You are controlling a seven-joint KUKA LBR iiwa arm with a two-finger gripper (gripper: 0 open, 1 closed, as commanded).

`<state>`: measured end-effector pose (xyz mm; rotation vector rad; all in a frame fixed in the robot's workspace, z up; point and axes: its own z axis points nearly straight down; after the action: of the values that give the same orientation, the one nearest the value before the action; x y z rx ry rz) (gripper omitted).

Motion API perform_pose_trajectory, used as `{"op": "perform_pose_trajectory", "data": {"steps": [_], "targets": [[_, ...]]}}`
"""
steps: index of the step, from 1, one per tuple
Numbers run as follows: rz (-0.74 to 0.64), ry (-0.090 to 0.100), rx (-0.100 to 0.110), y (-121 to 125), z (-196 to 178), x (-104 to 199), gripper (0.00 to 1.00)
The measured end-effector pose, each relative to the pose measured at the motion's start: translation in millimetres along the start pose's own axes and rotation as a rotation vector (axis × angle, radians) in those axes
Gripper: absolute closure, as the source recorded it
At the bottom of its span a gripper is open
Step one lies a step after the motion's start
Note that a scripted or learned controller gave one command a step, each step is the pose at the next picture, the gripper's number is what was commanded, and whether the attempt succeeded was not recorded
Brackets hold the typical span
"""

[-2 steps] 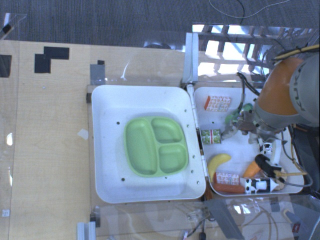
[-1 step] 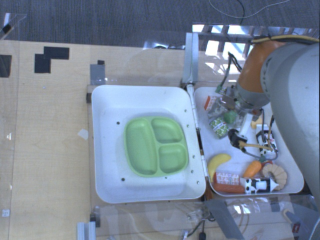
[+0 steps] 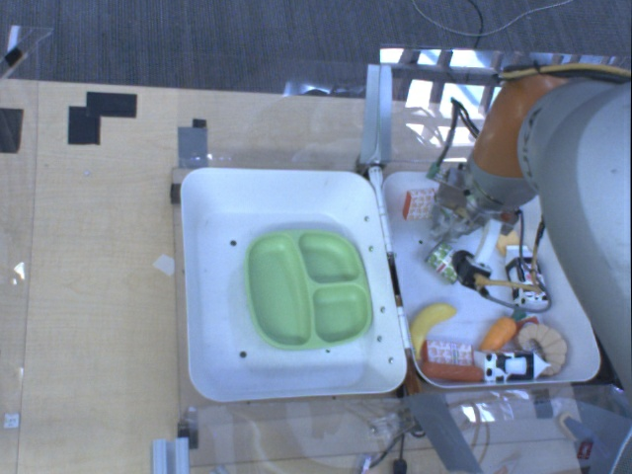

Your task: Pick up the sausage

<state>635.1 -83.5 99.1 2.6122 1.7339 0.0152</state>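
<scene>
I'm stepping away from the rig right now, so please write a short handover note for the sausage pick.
Gripper: over the back part of the right bin, above the toy clutter; whether it is open or shut cannot be told, and nothing is seen held.
Sausage: lying at the front edge of the right bin, just below the banana.
Left bin: holds the green divided plate.
Done: nothing yet.
Left: reach the sausage, grasp and lift it.

The worktop (image 3: 99, 294) looks like pale, matt wood. Both bins (image 3: 212, 363) look like smooth white plastic, and the green tray (image 3: 286, 294) like smooth plastic with a slight sheen. The arm (image 3: 583, 166) has smooth grey and orange casing. The floor (image 3: 197, 18) is rough dark carpet.
</scene>
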Motion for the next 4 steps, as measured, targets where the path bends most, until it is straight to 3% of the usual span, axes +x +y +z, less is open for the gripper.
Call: {"op": "perform_pose_trajectory", "data": {"steps": [1,2,3,4], "targets": [[-0.179,0.000,0.051,47,13,-39,1.00],[-0.176,-0.004,0.024,52,14,-42,0.00],[-0.359,-0.018,0.031,39,13,-20,0.00],[-0.509,-0.001,0.005,-20,-87,-3,0.00]]}}
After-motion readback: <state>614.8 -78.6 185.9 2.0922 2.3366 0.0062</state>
